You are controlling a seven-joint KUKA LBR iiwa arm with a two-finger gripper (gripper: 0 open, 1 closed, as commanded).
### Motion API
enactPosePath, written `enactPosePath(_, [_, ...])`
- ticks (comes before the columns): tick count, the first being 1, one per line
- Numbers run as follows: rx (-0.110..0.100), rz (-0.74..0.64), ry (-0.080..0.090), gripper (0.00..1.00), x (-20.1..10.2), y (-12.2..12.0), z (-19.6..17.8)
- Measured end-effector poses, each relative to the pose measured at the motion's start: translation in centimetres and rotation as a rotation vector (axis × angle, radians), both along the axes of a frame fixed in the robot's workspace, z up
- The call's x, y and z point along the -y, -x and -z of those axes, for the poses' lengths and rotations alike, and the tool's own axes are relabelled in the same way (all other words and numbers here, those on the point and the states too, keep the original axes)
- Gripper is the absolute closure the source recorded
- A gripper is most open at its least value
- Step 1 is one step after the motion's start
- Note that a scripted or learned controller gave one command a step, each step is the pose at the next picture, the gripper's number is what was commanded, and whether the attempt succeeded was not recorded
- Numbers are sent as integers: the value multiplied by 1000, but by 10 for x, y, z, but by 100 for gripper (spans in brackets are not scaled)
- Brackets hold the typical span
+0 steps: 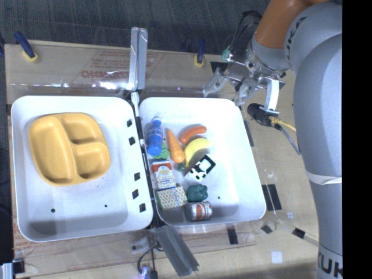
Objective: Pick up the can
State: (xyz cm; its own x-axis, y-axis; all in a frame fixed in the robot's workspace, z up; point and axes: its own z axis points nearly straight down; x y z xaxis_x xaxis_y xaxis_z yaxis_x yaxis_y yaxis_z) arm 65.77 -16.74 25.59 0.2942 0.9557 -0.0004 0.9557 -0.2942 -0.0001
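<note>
The can [199, 211] lies on its side near the front edge of the right bin [244, 173]. It has a red-orange label and silver ends. My gripper [226, 90] hangs above the bin's far right corner, well away from the can. Its two fingers are spread open with nothing between them. The grey arm with its orange band [285, 10] comes in from the upper right.
The right bin also holds a blue bottle [154, 136], a carrot [175, 146], a sausage [192, 133], a banana [196, 150], a black-and-white block [202, 167], a green object [197, 192] and small boxes [164, 175]. A yellow divided tray [70, 147] sits in the left bin [23, 214].
</note>
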Motion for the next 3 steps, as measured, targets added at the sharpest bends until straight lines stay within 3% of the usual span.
enactPosePath(1, [-3, -104, -1, 0, 17, 84, 14])
enactPosePath(2, [-5, 5, -1, 0, 16, 66, 144])
enactPosePath(3, [7, -112, 5, 0, -20, 89, 161])
